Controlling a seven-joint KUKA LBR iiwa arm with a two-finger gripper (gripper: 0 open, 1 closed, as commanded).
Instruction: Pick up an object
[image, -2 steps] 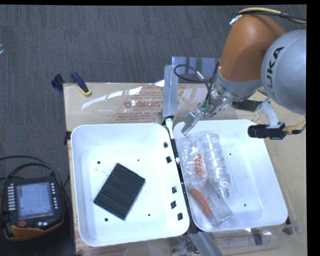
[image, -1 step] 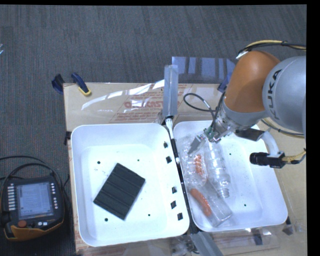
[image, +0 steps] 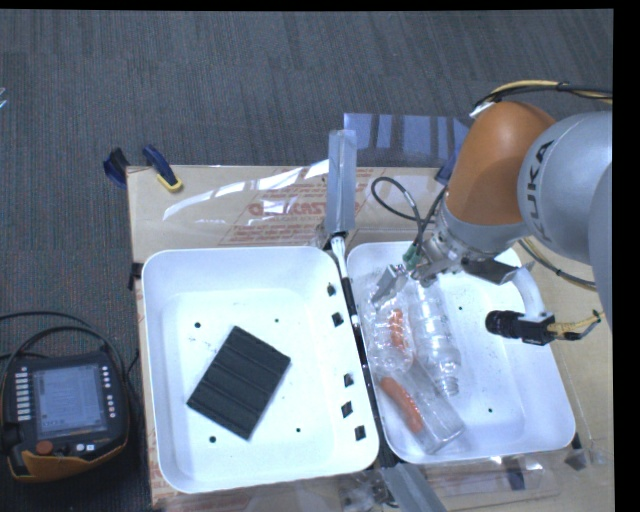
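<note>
- arm (image: 540, 180) comes in from the right, orange band above the wrist, leaning over the right bin (image: 545, 420)
- gripper (image: 392, 285) sits low over the far left part of the right bin, close to the divider between the bins
- can't tell if its fingers are apart or closed, too small and mixed up with clear plastic
- clear plastic bottle (image: 436, 340) lies on its side in the right bin, just below and right of the gripper
- clear packaging with orange bits (image: 395, 330) lies next to the bottle, near the gripper tip; can't tell if they touch
- orange object (image: 403, 402) lies nearer the front of the right bin, partly under clear plastic
- left bin (image: 170, 290) holds a flat black ridged pad (image: 240, 382), tilted diagonally, well apart from the gripper
- teach pendant (image: 62, 405) on the floor left of the bench
- blue clamp (image: 150, 165) at the far left corner of the bench
</note>
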